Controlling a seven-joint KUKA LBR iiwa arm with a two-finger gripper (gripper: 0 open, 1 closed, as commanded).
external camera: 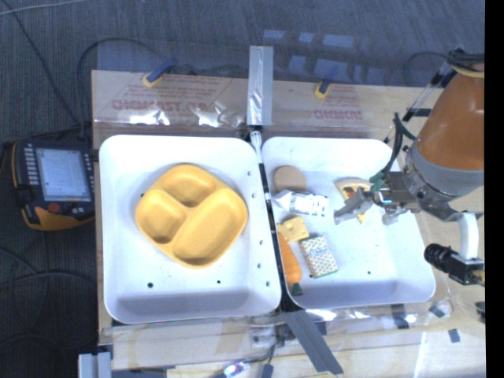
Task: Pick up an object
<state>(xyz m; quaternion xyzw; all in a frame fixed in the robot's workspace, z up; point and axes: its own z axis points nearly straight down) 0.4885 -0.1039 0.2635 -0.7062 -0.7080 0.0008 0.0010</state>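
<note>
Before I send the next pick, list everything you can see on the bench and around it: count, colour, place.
Shallow white plastic bins: 2, white, side by side on the bench.
Yellow three-compartment plastic dish: 1, yellow, middle of the left bin.
Tan rounded object: 1, tan, right bin, upper left.
White crumpled packet: 1, white, right bin, below the tan object.
Pale yellow wedge: 1, yellow, right bin, left side.
Orange carrot-shaped toy: 1, orange, along the right bin's left wall.
Speckled rectangular block: 1, green-white, right bin, lower left.
Handheld control pendant: 1, grey and orange, left of the bench.
Arm's gripper: 1, grey, over the right bin's middle.
</note>
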